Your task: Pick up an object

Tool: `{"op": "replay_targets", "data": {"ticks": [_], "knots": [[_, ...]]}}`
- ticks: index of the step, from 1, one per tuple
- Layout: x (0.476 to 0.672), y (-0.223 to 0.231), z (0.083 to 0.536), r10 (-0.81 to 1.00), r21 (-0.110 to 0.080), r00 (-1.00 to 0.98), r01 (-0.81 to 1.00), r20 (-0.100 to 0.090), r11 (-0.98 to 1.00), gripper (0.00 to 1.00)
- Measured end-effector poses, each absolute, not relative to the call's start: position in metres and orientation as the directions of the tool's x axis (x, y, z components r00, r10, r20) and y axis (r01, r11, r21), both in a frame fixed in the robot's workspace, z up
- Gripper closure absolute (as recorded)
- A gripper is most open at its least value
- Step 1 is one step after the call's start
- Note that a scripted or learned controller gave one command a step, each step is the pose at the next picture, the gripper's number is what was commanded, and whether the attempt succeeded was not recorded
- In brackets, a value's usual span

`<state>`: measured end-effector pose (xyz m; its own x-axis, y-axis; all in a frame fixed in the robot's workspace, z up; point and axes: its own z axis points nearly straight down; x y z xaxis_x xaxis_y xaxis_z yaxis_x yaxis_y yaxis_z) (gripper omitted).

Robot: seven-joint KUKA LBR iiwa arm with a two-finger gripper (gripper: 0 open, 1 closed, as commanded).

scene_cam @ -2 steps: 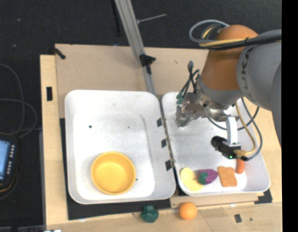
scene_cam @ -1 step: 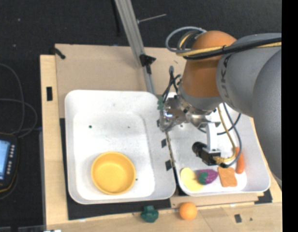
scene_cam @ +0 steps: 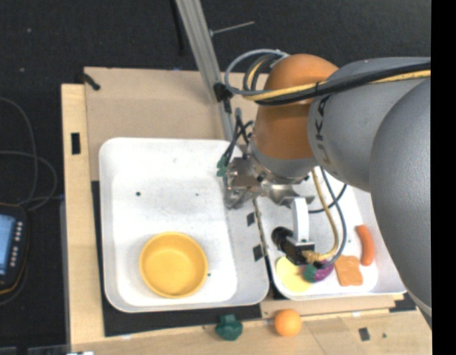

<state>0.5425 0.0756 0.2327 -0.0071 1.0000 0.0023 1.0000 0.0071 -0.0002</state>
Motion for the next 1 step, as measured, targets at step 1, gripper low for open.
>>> {"op": "replay_targets", "data": {"ticks": [1], "knots": [[0.5429,0.0733,0.2324,1.000,0.000,-0.003,1.000,0.002,0.003,0.00]]}}
